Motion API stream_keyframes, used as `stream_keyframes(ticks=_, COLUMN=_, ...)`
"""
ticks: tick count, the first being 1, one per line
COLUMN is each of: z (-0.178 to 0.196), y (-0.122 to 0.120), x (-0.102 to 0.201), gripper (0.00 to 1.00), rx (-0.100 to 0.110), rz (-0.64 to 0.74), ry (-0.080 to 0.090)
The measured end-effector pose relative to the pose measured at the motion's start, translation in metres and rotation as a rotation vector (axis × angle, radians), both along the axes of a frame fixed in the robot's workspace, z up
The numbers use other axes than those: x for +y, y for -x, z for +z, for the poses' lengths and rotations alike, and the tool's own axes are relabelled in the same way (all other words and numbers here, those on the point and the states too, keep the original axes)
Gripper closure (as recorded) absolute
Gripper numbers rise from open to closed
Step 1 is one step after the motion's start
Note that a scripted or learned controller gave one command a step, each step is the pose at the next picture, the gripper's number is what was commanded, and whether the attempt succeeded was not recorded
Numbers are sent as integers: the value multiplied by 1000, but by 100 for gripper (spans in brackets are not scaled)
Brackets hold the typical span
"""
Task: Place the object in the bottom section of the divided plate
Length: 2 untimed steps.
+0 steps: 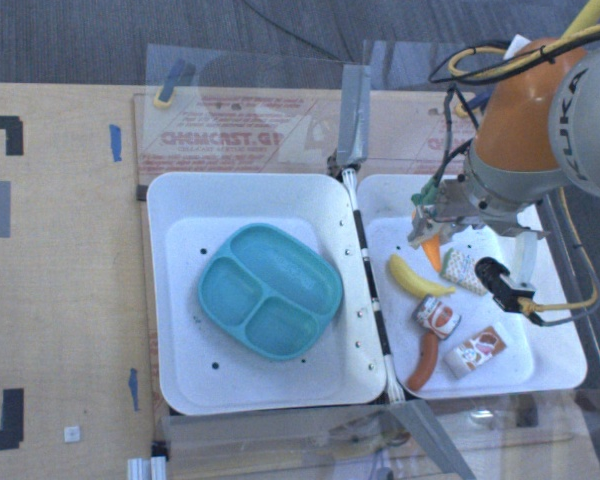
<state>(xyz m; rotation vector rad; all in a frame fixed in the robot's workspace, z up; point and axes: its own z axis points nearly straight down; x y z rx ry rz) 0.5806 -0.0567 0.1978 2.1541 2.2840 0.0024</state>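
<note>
Presently, in the camera view, the gripper [427, 230] hangs over the right bin [560, 373], at an orange object [432, 253] beside the banana [416, 278]; whether it is wide or closed cannot be told. The divided plate [270, 290] sits empty in the left bin [180, 368], ready for delivery.

The grey KUKA arm with its orange band [525, 108] is reaching in from the right, wrist bending downward, its two-finger gripper [427, 230] pointing down just below the wrist, beneath trailing yellow cables [580, 18].
</note>
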Motion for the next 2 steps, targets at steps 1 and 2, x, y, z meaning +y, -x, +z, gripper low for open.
stream_keyframes(ticks=1, z=-14, y=49, x=-16, gripper=100, rx=5, rz=29, ry=-1)
stream_keyframes(ticks=2, z=-14, y=29, x=46, gripper=100, rx=1, rz=15, ry=1)
